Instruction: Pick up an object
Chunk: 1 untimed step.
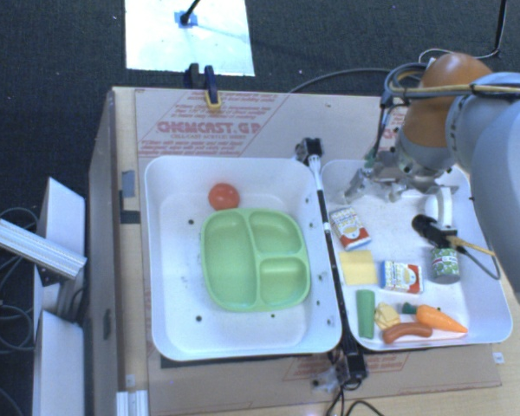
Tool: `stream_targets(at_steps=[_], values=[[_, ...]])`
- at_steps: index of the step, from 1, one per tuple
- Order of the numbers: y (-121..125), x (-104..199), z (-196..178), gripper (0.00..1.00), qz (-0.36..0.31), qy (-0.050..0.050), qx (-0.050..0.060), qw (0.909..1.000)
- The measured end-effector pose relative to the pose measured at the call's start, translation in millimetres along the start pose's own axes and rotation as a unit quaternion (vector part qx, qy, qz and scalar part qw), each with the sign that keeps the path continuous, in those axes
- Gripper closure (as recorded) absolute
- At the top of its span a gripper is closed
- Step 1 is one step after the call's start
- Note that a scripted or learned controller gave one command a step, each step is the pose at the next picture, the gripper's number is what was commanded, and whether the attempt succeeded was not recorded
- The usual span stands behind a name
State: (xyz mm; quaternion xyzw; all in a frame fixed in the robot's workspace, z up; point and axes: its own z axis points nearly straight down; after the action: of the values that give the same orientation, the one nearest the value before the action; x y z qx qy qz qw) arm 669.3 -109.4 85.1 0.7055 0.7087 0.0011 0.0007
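end effector – over right bin | grip state unclear – possibly empty

- Green divided plate: smooth, glossy plastic.
- White bins: smooth, slightly shiny plastic.
- Bench: matt brown printed cardboard.
- Floor: dark, rough carpet.

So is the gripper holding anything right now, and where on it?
Nothing shows between the fingers of the gripper; it hovers over the right bin.

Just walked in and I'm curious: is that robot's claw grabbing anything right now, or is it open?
Gripper: over the far end of the right bin; whether it is open or shut cannot be told, and nothing is seen held in it.
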Motion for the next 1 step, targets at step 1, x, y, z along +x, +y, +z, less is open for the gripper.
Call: stream_targets(at_steps=[1], values=[[-0.9, -85.2, -0.5, 0.00, 0.002, -0.002, 0.000, 1.0000]])
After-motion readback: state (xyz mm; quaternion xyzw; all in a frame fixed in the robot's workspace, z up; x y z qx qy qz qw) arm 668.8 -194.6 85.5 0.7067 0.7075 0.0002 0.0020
